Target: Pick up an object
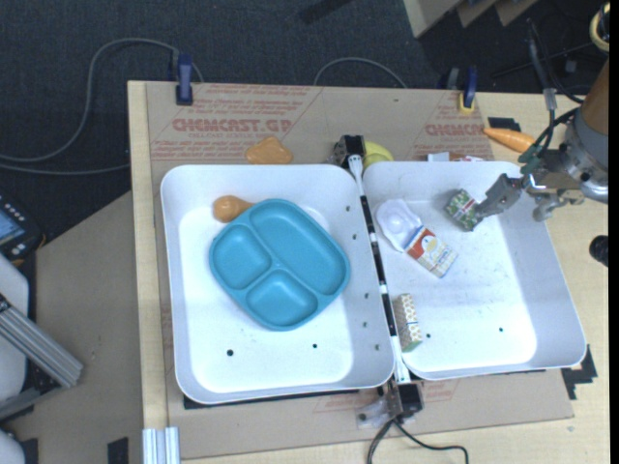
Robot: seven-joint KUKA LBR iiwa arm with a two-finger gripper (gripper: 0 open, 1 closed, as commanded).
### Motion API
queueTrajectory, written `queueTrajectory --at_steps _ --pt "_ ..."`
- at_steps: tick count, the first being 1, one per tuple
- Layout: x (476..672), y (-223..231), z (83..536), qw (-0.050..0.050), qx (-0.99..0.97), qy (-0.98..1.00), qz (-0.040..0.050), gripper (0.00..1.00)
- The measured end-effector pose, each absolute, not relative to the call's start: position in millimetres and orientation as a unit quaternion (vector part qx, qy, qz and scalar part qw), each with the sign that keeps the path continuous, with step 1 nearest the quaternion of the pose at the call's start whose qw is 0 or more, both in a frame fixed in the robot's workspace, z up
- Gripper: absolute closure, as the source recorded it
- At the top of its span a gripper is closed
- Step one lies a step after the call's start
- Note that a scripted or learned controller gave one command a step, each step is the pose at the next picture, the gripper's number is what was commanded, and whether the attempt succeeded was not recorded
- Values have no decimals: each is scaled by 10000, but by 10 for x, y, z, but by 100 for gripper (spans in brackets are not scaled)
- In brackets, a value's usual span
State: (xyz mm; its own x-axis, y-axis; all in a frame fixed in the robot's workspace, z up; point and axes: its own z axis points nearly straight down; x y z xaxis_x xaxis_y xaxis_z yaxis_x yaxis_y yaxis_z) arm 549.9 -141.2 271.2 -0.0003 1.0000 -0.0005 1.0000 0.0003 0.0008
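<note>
In the right bin lie a small green and grey block, a white cup on its side, a red and white carton and a speckled bar against the left wall. My gripper hangs over the bin's back right part, open, with nothing between its fingers. Its left finger reaches down just right of the green block, touching or nearly touching it.
The left bin holds a blue divided plate with a small orange piece behind it. Behind the bins on the board lie an orange lump, a yellow-green ball and a carrot-like piece.
</note>
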Motion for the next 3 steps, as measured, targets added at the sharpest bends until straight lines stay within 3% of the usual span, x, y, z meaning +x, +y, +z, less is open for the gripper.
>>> queueTrajectory --at_steps 1,2,3 --pt "5674 -1035 1614 -41 7057 7085 -17 0" --pt "6358 -1389 1129 9 7067 7075 0 0" --pt "6173 -944 835 -18 7061 7081 -5 0"
